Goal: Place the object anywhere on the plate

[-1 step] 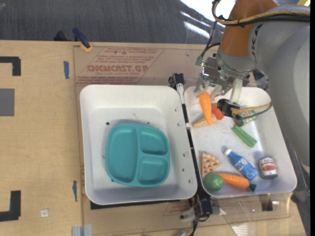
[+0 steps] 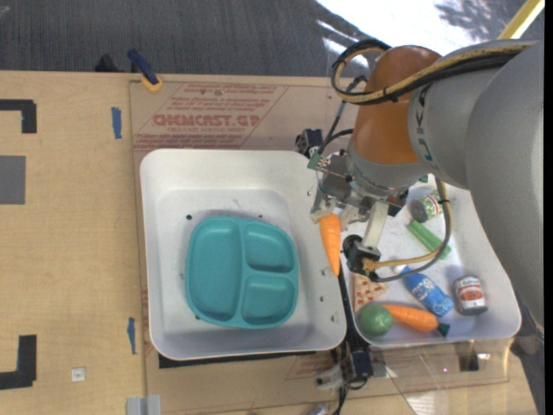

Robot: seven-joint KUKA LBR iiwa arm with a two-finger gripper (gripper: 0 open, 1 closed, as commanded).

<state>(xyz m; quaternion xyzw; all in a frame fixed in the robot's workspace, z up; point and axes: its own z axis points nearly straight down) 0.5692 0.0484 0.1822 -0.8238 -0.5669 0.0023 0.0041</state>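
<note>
A teal plate (image 2: 242, 271) with three compartments lies in the left white bin (image 2: 164, 232). My gripper (image 2: 342, 221) hangs over the seam between the two bins, just right of the plate. An orange carrot (image 2: 331, 244) hangs point-down from it, its top end pinched between the fingers. The carrot overlaps the left bin's right rim and stands a little beyond the plate's right edge. The wrist and arm hide the upper part of the right bin.
The right bin (image 2: 501, 309) holds a second carrot (image 2: 411, 318), a green round fruit (image 2: 375, 320), a blue bottle (image 2: 429, 293), a small red can (image 2: 469, 294), a green stick (image 2: 429, 233) and a waffle-like piece (image 2: 366, 293). The arm spans the right side.
</note>
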